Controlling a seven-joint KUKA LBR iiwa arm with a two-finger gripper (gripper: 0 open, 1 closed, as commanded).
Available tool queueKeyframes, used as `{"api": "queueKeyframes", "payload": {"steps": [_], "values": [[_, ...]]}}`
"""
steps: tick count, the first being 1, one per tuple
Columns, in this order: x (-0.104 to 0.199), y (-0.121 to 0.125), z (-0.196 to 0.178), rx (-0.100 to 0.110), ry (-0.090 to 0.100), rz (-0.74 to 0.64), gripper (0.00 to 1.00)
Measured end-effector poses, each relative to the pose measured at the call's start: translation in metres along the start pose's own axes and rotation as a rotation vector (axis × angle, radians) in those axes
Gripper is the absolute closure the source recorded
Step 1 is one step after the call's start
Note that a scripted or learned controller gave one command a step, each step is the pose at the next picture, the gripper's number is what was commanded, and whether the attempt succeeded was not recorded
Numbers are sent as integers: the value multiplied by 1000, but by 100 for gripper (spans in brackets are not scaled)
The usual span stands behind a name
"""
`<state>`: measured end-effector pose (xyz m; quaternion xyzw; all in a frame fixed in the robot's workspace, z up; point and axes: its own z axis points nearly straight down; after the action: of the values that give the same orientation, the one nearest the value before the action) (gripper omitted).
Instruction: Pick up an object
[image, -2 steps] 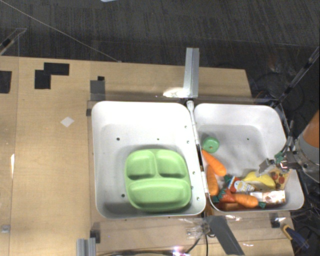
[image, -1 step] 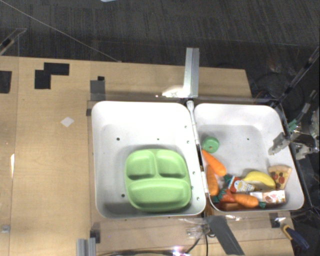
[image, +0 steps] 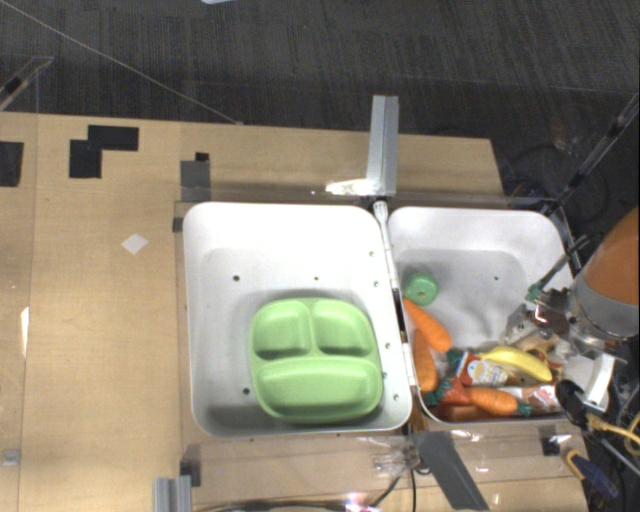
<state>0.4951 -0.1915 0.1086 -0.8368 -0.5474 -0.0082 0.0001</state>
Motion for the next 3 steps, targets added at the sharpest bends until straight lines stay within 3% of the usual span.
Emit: {"api": "queueKeyframes", "payload": {"steps": [1, 2, 3], "values": [[6, -5, 9, -5, -12, -137, 0], [8, -3, 1, -5, -10, -142, 100], [8, -4, 1, -5, -10, -141, 0]]}}
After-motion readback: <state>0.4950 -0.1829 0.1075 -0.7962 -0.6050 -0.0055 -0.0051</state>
